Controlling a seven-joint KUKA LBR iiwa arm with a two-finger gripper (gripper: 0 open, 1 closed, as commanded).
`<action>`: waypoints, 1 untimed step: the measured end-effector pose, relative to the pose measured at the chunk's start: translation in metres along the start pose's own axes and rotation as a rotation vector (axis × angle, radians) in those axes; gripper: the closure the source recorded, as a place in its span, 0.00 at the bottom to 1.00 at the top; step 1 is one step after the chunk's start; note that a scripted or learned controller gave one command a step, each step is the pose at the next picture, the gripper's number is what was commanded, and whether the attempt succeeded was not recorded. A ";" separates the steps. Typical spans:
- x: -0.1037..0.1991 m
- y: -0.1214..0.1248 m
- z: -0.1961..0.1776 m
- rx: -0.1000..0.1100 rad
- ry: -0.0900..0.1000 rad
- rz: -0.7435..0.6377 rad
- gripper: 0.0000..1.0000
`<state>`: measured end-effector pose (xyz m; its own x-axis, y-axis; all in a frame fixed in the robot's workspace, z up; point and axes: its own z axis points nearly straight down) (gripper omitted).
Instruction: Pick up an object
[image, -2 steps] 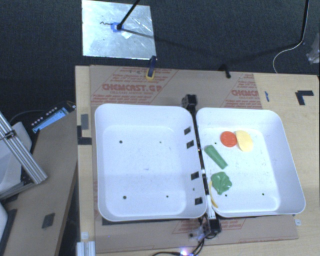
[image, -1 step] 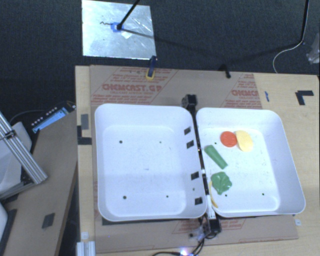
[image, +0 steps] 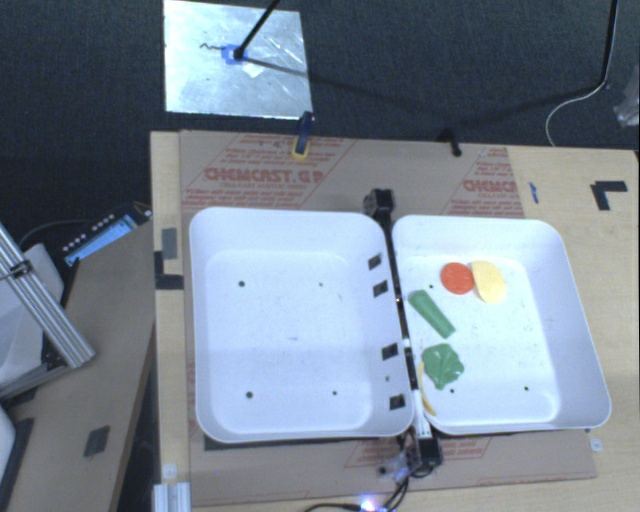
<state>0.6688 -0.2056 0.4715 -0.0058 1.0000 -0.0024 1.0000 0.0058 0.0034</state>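
Inside the right bin (image: 560, 300) lie a flat orange disc (image: 457, 278) touching a yellow oval (image: 489, 281), a green stick (image: 431, 312), a lumpy green piece (image: 441, 363); the claw's state can't be told.

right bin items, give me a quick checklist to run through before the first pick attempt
1. Objects are present to pick: ok. The right bin holds an orange disc, a yellow piece, a long green piece and a leafy green piece.
2. Target stands apart from its neighbours: not ok for the orange disc and yellow piece, which touch; ok for the long green piece.
3. Target is away from the bin wall: not ok for the leafy green piece, which lies near the centre divider.
4. Drop area in the left bin: ok.
5. State of the jaws: cannot tell.
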 end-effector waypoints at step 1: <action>0.000 -0.002 -0.003 -0.001 0.000 0.000 1.00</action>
<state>0.6673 -0.2055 0.4743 -0.0054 1.0000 -0.0027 1.0000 0.0054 0.0042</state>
